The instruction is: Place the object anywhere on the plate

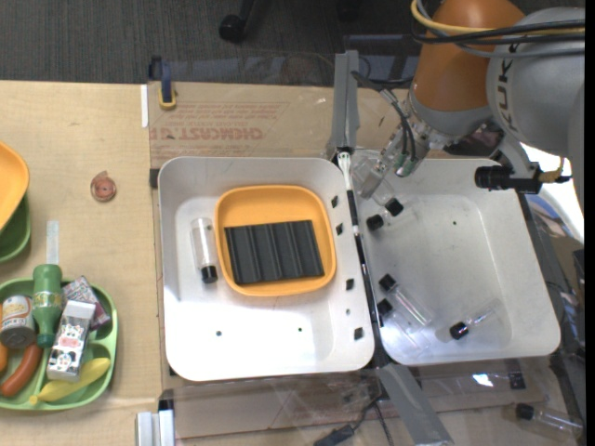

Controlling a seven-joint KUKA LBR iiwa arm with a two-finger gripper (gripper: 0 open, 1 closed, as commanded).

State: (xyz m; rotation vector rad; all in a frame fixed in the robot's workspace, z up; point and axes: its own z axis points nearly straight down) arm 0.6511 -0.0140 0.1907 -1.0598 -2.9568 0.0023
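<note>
I see a tan bench (74, 137) with two white bins, dark carpet behind. A black ridged object (275, 252) lies on the orange plate (275, 204), a clear tube (203, 247) alongside. My gripper (379, 170) hovers at the right bin's (521, 333) corner; I cannot tell its opening.

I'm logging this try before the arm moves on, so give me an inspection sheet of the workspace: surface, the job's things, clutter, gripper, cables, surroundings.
Surface: two white bins side by side, left bin and right bin, on a wooden bench.
Job's things: yellow plate in the left bin, dark ribbed slab lying on it; small clear cylinder beside the plate, on the bin floor.
Clutter: clear tubes with black caps in the right bin.
Gripper: gripper near the right bin's upper left corner.
Cables: yellow and black cables looped around the orange band.
Surroundings: green tray of toy food at left; cardboard behind the bins.
</note>
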